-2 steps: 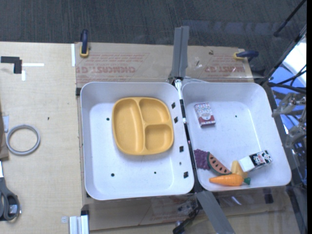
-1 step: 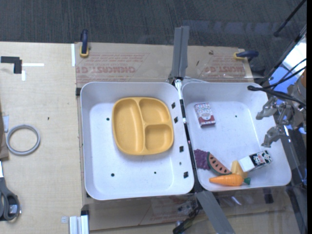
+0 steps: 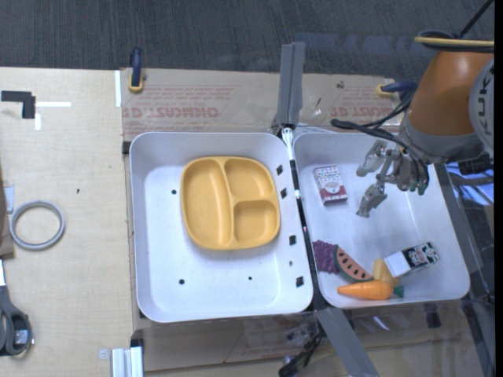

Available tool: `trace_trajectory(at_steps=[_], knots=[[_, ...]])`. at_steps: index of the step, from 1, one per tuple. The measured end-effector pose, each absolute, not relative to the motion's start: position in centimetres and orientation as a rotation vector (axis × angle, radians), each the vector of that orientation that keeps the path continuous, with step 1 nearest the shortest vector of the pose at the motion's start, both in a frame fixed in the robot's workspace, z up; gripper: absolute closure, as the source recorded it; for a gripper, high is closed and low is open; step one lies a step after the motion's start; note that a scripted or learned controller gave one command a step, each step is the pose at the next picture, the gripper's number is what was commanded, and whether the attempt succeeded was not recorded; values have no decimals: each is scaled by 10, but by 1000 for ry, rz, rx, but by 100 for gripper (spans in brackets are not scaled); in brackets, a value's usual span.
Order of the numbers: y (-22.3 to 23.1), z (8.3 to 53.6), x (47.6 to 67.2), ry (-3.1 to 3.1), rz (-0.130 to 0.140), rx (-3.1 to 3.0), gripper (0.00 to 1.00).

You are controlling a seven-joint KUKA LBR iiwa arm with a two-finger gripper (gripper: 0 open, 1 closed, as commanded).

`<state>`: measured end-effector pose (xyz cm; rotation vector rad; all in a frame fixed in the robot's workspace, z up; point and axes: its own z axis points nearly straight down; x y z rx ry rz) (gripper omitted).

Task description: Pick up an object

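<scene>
My gripper [image 3: 368,185] hangs over the upper middle of the right bin [image 3: 448,234], open, with nothing between its fingers. A small red and white carton [image 3: 331,184] lies just to its left, apart from the fingers. Along the bin's front edge lie purple grapes [image 3: 324,251], a watermelon slice [image 3: 351,265], an orange carrot [image 3: 365,290], a yellow piece [image 3: 383,269] and a black and white box [image 3: 415,258].
The left bin [image 3: 157,281] holds a yellow divided plate [image 3: 230,203]. A metal divider [image 3: 292,93] runs between the bins. On the bench at left lie a grey ring [image 3: 35,225] and scissors [image 3: 14,328].
</scene>
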<state>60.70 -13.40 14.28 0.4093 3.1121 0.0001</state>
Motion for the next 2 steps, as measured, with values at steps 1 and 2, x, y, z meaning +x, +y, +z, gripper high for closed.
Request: trace_trajectory(at_steps=[1, 2], knots=[[-93, 92, 645, 3015, -2, 871, 0], [-93, 102, 647, 3013, -4, 864, 100]])
